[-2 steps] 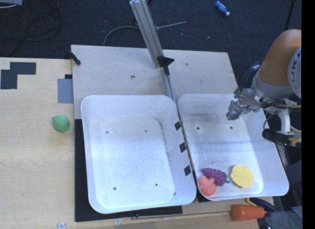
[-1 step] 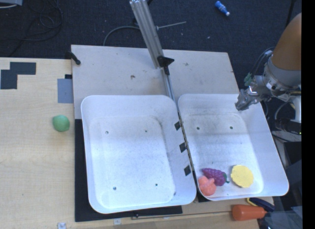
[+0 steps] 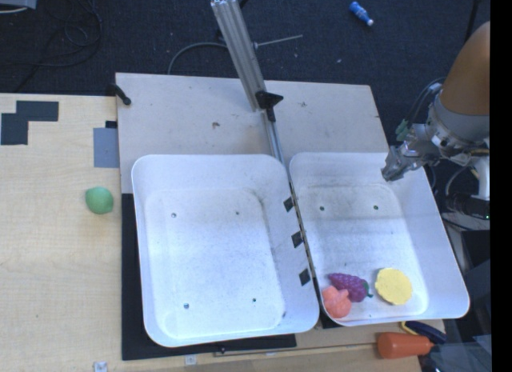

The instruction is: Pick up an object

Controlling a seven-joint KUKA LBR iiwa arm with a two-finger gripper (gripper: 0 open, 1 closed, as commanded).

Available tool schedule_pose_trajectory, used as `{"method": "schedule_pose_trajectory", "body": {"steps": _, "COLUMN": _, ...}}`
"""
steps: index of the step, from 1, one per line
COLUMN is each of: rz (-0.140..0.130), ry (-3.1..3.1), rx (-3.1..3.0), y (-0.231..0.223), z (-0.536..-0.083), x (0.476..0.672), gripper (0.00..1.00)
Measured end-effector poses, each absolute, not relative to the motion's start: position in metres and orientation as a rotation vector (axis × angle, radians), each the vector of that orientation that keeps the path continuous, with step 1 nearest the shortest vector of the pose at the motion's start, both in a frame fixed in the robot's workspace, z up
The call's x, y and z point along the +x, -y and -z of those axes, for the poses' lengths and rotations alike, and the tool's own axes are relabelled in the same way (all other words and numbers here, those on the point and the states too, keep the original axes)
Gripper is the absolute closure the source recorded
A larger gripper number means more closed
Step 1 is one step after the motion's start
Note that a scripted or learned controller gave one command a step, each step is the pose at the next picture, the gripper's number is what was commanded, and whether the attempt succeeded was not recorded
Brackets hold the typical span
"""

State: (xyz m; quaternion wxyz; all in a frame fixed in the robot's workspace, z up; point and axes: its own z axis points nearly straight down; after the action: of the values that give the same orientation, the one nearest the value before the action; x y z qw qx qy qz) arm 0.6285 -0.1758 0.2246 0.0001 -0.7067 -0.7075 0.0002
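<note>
Green ball (image 3: 99, 200) sits on the wooden bench at left, beside the left bin (image 3: 160, 172). At lower right, an orange lump (image 3: 337, 302), purple toy (image 3: 350, 285) and yellow disc (image 3: 394, 286) cluster in the right bin (image 3: 432, 226); the gripper (image 3: 394, 170) hovers over its upper right corner.

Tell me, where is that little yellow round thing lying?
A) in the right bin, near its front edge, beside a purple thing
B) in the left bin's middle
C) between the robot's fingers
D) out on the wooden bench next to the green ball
A: the yellow round thing lies near the front edge of the right bin, just right of the purple thing, far from the gripper.
</note>
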Motion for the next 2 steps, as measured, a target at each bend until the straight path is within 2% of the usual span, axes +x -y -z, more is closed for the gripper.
{"method": "schedule_pose_trajectory", "body": {"steps": 2, "rz": 0.002, "ry": 2.225, "rx": -2.218, "y": 0.067, "z": -0.233, "x": 0.627, "gripper": 1.00}}
